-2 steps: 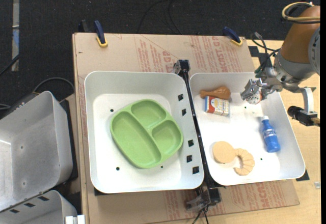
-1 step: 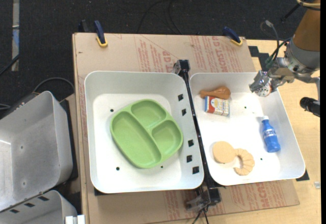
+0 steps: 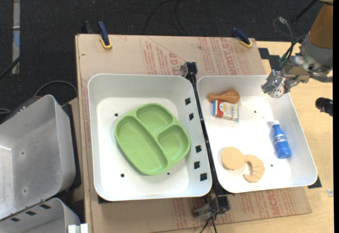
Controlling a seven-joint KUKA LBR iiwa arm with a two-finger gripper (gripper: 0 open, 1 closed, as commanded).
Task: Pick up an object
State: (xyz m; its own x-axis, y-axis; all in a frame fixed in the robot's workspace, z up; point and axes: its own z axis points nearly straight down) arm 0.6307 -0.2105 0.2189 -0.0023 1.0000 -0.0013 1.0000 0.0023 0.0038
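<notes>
- The tabletop (image 3: 137, 52) is a brown board with red print, clamped at its far edge by two yellow-and-blue clamps (image 3: 105, 36).
- The left bin (image 3: 100, 121) sits toward the tabletop's left side and holds a green divided plate (image 3: 152, 138), lying flat near the bin's middle.
- The right bin (image 3: 302, 166) sits just beside it, the two touching along a black seam that runs from the far edge to the near edge.
- The arm (image 3: 322, 30) comes in over the tabletop's far right corner, orange band above the grey wrist.
- The pincer (image 3: 274, 88) hangs over the right bin's far right corner with nothing between its fingers; whether they are open or closed I cannot tell.
- A blue bottle (image 3: 280, 141) lies on its side near the right bin's right wall.
- A croissant (image 3: 253, 168) lies toward the near edge, touching a round tan biscuit (image 3: 231, 158) on its left.
- A small red-and-white carton (image 3: 226, 110) lies in the far left part of the right bin.
- A brown drumstick (image 3: 224, 96) lies just behind the carton, touching it.
</notes>
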